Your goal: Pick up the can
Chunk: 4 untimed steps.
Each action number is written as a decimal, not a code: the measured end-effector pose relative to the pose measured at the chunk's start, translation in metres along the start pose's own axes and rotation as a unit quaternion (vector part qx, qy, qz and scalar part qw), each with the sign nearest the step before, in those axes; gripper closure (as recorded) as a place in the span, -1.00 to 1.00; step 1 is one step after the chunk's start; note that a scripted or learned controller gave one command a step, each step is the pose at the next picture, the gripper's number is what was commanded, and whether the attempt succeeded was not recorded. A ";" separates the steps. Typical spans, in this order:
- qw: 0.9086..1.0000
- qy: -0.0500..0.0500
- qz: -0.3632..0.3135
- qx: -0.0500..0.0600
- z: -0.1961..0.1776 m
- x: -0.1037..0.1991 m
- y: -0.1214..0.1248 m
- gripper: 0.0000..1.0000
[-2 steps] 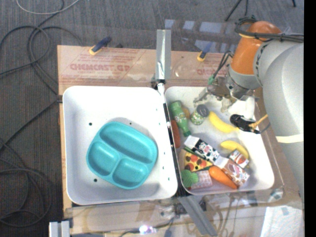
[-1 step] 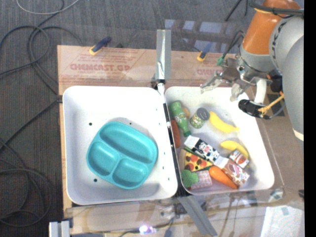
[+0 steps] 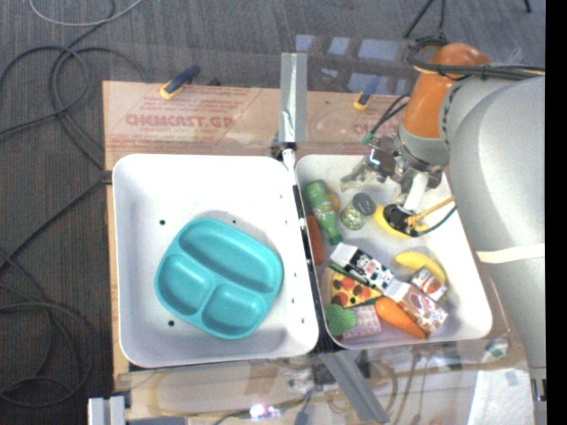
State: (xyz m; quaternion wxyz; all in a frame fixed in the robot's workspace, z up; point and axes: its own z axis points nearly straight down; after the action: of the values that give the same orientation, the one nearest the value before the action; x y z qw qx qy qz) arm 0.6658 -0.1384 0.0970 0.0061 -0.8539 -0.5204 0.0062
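Can (image 3: 358,212): sits in the upper half of the right bin (image 3: 456,251), not gripped. Gripper (image 3: 376,171): hangs just up and right of it in the view, apart from it. Cannot tell from this slant whether released or clenched. Nothing seen held.

Nearest neighbours: green bottle (image 3: 323,209) just beside on the left, possibly touching; yellow object (image 3: 394,220) near on the right. Further out, in the lower half: banana (image 3: 416,262), box (image 3: 363,268), carrot (image 3: 399,317). Tray (image 3: 220,277) in the left bin (image 3: 142,202), well apart.

Orientation: appears tipped, dark round end facing up and toward the far right, pale body trailing to the near left. Long axis judged along that diagonal; small and foreshortened, so low confidence.

Risks: slipping off if closed along that axis, end to end; safer, by judgement, across the curved sides. Little room on the bottle side, hence a risk of catching or shoving the bottle instead. With an off-centre descent, risk of rolling the can against the yellow object.
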 end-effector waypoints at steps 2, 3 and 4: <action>0.999 -0.001 0.046 -0.005 -0.002 0.003 0.000 1.00; 1.000 0.000 -0.012 -0.008 -0.001 -0.062 0.034 1.00; 0.988 0.005 0.154 -0.013 0.007 -0.022 -0.007 1.00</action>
State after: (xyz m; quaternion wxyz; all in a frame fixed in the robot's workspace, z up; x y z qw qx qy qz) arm 0.6493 -0.1552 0.0901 -0.0034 -0.9238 -0.3829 -0.0039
